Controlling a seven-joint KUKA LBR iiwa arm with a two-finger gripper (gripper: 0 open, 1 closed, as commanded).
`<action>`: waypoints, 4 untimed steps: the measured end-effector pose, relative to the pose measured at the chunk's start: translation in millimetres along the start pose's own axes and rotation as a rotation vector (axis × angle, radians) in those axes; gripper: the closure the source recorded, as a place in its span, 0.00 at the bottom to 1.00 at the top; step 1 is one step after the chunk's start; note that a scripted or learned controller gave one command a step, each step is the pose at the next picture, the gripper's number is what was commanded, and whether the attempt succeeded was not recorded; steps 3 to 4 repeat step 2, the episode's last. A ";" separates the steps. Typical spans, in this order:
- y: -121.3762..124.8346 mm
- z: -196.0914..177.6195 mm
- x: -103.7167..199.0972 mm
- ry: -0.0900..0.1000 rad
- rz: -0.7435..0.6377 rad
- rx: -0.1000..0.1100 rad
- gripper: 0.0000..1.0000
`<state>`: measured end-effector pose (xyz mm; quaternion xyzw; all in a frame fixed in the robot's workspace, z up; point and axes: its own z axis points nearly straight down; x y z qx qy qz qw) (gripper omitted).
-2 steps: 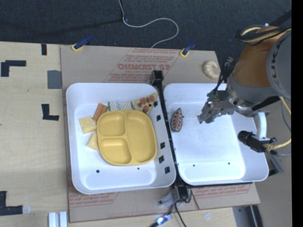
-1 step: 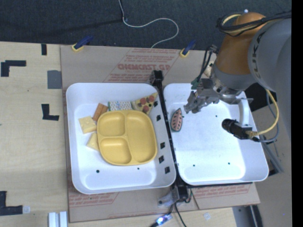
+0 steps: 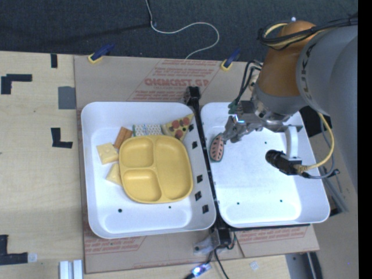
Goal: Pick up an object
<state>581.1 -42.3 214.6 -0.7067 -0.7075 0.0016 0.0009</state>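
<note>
Counter (image 3: 35,156): pale wood surface with black tape marks at the left, a sheet of cardboard (image 3: 168,80) laid over its middle, and two shallow white bins side by side on that sheet.

Left bin (image 3: 93,202): holds a yellow divided plate (image 3: 156,168), three compartments, lying flat and filling much of the bin's middle. Along the plate's far and left edges lie several small flat pieces: a tan cracker-like square (image 3: 107,153) at the left, an orange-brown strip (image 3: 122,136) just beside it, a pale yellow wedge (image 3: 113,174) partly under the plate's left rim, a speckled card (image 3: 147,130) at the far side, and a patterned piece (image 3: 181,125) near the bin's far right corner.

Right bin (image 3: 261,205): one small oval object (image 3: 217,149), brown with a spotted surface, lying against the bin's left wall, tilted slightly. Otherwise bare white floor with a few dark dots.

Arm (image 3: 288,63): grey, orange band above the wrist, reaching in from the right over the far half of the right bin. Cables loop round it, and a black fitting (image 3: 282,161) hangs over the bin's right part.

Gripper (image 3: 231,133): low over the right bin, pointing left, its tip just beside the far right side of the oval object. Whether the fingers are wide, narrow or touching the object cannot be told from here.

Far side: dark floor with a white cord (image 3: 180,28) curling across it.
</note>
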 end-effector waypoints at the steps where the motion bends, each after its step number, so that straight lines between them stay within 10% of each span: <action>1: -0.1 -19.8 3.1 0.001 -0.001 -0.003 1.00; 4: -1.1 -17.9 0.3 0.000 0.001 -0.002 1.00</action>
